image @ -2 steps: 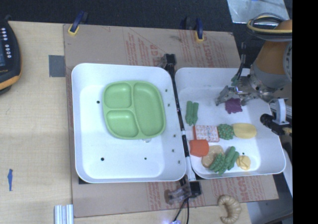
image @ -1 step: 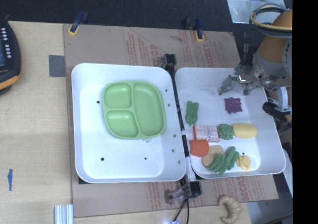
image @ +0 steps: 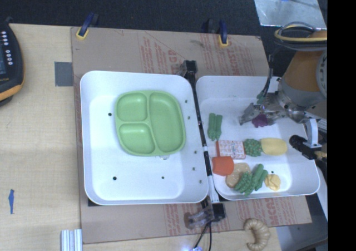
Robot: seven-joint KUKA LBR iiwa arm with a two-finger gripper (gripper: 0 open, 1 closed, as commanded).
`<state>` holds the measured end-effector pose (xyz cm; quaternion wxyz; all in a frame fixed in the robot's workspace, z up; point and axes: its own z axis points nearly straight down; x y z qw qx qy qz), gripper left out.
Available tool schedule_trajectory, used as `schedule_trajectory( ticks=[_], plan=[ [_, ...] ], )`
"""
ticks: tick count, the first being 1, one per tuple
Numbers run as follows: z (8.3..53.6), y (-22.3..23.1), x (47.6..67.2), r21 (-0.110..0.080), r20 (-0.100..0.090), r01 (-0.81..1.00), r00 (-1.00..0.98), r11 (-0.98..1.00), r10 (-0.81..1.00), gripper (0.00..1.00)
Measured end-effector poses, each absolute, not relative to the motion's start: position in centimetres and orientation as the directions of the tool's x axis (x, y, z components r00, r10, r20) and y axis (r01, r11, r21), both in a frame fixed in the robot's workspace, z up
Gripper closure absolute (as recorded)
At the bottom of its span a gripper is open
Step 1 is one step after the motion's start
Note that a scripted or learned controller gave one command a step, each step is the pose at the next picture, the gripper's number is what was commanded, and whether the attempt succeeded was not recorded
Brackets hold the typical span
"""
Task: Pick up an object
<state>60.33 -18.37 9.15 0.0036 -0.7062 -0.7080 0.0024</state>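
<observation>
White plastic bins sit side by side on the bench as the grey-and-orange arm [image: 303, 72] reaches in from the right, its gripper [image: 257, 114] low over the far part of the right bin [image: 222, 85]. A small purple item [image: 261, 121] lies directly at the gripper's tip, seemingly touching it, but whether the gripper has closed on it, or is spread beside it, cannot be told from this angle. By that reading the pick is at the grasp stage at best: nothing is visibly lifted, and securing and raising an object are still to come.

The other candidates lie loose in the same bin, nearer the camera. Counted: one green pod [image: 214, 126] toward the bin's left wall; one red-and-white patterned packet [image: 230, 148]; one green broccoli-like piece [image: 253, 147]; one yellow lemon-shaped piece [image: 273, 146]; one red block [image: 223, 166]; one tan round piece [image: 240, 171]; one bunch of green beans [image: 251, 180]; and one small yellow piece [image: 272, 182] (several of these touch or overlap, so the tally is approximate).

One green divided plate [image: 151, 122], with three compartments, rests in the left bin [image: 97, 133]. One tan curled object [image: 257, 233] lies outside the bins on the near bench.
</observation>
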Motion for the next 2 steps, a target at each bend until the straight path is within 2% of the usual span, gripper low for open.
schedule_trajectory(
  ticks=[1, 2],
  plan=[
    [9.3, -20.4, 65.6, 0.002, -0.002, 1.0, -0.007, 0.007, 1.0, 0.0],
    [9.2, -21.2, 61.6, -0.007, 0.0, 1.0, -0.003, 0.003, 1.0, 0.0]
  ],
)
